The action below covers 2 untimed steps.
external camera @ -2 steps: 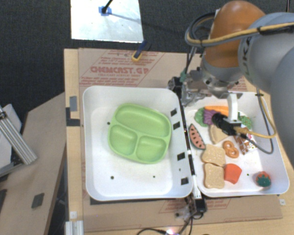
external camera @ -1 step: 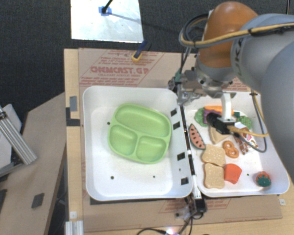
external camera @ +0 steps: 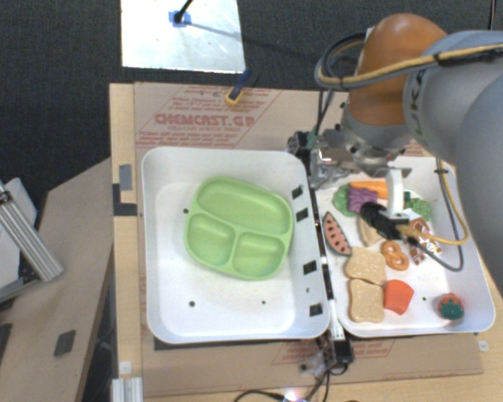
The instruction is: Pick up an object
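Green toy [external camera: 347, 199] half-hidden under grey arm [external camera: 461, 107]

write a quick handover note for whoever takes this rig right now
Gripper: over the far end of the right bin, close to the divider; no grasp can be confirmed.
Things: the right bin holds a watermelon slice, two bread slices, an orange block and a pretzel, all lying on its floor. The left bin holds a green divided plate.
Done: no pick is visible yet.
Left: close on one object and lift it clear.
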Tool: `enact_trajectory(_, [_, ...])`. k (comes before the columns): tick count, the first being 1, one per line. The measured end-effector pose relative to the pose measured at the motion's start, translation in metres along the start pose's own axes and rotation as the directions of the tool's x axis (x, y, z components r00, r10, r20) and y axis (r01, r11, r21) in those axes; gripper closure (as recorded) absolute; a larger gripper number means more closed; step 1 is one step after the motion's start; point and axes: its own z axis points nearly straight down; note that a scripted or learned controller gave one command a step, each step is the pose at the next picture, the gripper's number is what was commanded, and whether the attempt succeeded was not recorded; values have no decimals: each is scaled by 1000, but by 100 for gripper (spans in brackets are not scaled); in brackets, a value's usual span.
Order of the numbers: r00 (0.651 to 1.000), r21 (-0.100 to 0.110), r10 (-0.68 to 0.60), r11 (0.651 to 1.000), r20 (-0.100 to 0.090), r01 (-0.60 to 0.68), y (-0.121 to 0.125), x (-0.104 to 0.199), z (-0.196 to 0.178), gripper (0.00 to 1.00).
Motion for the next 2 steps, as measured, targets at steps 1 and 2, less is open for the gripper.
enact_trajectory(1, [1000, -3, -5, 1000, -1, 5, 13, 3, -3, 100])
enact_trajectory(2, [1000, -2, -5, 1000, -1, 5, 10, 7, -2, 100])
